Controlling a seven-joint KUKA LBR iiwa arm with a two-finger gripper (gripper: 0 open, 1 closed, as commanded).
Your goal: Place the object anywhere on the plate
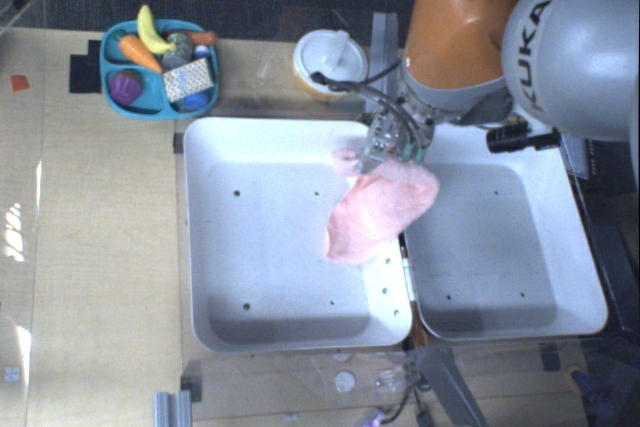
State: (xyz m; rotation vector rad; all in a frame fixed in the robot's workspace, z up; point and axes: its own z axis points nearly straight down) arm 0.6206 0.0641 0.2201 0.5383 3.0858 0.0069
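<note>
The grey KUKA arm [570,45], smooth and rounded with a glossy orange band [455,15], is reaching in from the right and hanging over the seam between the two bins. The left bin [260,255] and the right bin [520,255] are lying side by side, shallow, white, hard-walled, with rounded corners and small dark dots on their floors. The gripper [385,155] is pinching the upper edge of a soft pink cloth [375,210], its fingers closed on the fabric; the cloth is drooping in a limp, wrinkled fold across the left bin's right rim. A blue compartment tray [115,100] of plastic toy food is sitting on the wooden bench [90,265], and a round white cup [330,60] is standing behind the bins.
</note>
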